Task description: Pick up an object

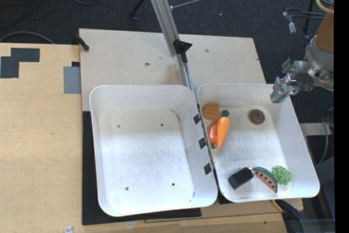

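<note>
The gripper [279, 93] hangs at the upper right rim of the right bin [305, 155], its metal fingers pointing down and to the view's left; whether they are parted or closed I cannot tell, and nothing shows between them. Nearest to the fingers, just to their left and slightly lower, a small round brown disc [257, 115] lies flat on the bin floor, apart from everything else. Farther left of the fingers, against the bin's left wall, a toy carrot [222, 130] lies tilted — bright orange with a small green top at its upper end — touching a red piece [212, 134] on its left, with a tan-orange block [211, 112] just above it. Well below the fingers, near the bin's lower edge, three more things sit close together: a black rectangular block [240, 178], a watermelon slice [266, 179] with red flesh and a green rind, and a leafy green toy [281, 174] touching the slice's right end.

The arm comes in from the right — its grey wrist [322, 71] sits just behind the gripper, with the orange band [332, 35] above it, the whole leaning down toward the bin's corner. The left bin [109, 117] lies well to the left of the fingers, beyond the divider between the two bins.
</note>
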You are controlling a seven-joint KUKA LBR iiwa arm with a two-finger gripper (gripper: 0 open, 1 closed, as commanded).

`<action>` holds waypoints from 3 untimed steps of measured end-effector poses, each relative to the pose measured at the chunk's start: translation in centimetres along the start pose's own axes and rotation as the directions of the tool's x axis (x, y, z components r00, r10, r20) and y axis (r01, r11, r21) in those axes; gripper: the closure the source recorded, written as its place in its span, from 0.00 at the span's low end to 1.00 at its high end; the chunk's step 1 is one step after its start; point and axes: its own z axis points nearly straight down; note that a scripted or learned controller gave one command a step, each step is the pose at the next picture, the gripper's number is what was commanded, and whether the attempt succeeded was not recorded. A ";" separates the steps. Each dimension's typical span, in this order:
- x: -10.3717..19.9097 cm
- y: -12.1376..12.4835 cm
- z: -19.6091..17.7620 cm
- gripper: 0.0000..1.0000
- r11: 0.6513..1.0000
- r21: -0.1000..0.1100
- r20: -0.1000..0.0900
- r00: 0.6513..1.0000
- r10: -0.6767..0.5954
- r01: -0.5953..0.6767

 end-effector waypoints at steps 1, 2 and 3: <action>5.1 -0.8 0.1 1.00 1.000 -0.001 0.000 1.000 0.001 -0.001; 11.0 -2.0 1.1 1.00 1.000 0.001 0.000 1.000 0.000 0.000; 16.3 -2.8 2.1 1.00 1.000 0.001 0.000 1.000 0.001 -0.001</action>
